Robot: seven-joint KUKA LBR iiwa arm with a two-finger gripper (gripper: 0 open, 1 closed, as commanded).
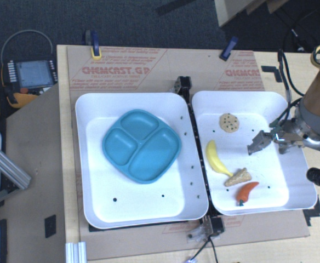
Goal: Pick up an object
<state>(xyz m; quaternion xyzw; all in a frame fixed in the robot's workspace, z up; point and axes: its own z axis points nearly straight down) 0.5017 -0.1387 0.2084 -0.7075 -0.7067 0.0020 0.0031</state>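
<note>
Camera view, fixed above the bench, looks down on the grey arm (316, 111) reaching in from the right edge, its wrist bent so that the dark two-finger gripper (258, 143) points leftward over the right-hand shallow white plastic bin (269, 106). One dark finger (257, 144) juts out toward the bin's middle; whether the jaws are spread or closed cannot be told, and nothing is seen between them.

Far to the gripper's left, across the divider, lies the left-hand shallow white bin (94, 190), smooth and glossy with rounded corners. It carries a blue plastic plate (142, 145), rounded-square in outline and moulded into three compartments.

Nearer the gripper, to its lower left, lies a yellow toy banana (215, 158), curved and smooth. Just below the banana's lower end rests a tan, rough-looking wedge-shaped piece (238, 177), and below that an orange-red toy chilli pepper (247, 191) with a green stem. Up and to the gripper's left sits a round beige cookie (229, 123) dotted with dark chips, apart from the other items.
</note>
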